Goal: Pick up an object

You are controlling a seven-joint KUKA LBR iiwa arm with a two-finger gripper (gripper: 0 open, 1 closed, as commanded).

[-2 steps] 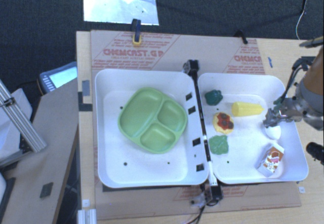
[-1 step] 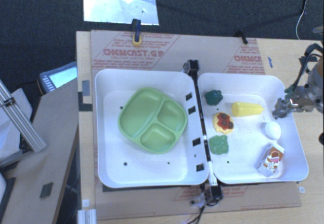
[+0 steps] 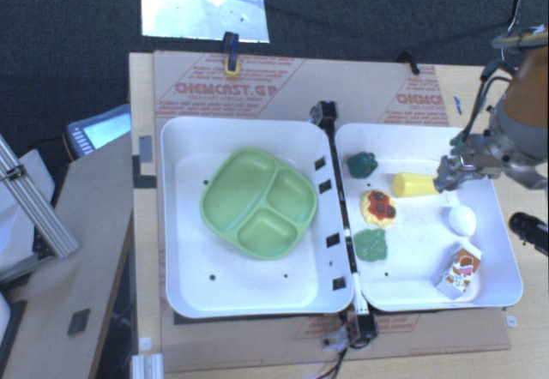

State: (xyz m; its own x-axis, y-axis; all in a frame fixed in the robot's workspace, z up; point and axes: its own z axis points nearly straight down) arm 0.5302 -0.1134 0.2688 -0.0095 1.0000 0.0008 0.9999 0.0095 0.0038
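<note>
The right bin (image 3: pixel 429 296) holds several toy foods: a dark green broccoli piece (image 3: pixel 361 165), a yellow block (image 3: pixel 413 184), a small pizza slice (image 3: pixel 378 207), a light green leafy piece (image 3: pixel 371 244), a white egg (image 3: pixel 461 219) and a small milk carton (image 3: pixel 460 271). My gripper (image 3: pixel 449 174) hangs at the right end of the yellow block, just above the egg. The arm's grey wrist and orange band reach in from the right edge. Nothing is visibly between the fingers.
The left bin (image 3: pixel 184 283) holds a light green divided plate (image 3: pixel 258 202). A black divider with clips (image 3: pixel 334 197) runs between the bins. Cardboard lies under both bins, with a yellow clamp (image 3: pixel 232 60) at its far edge.
</note>
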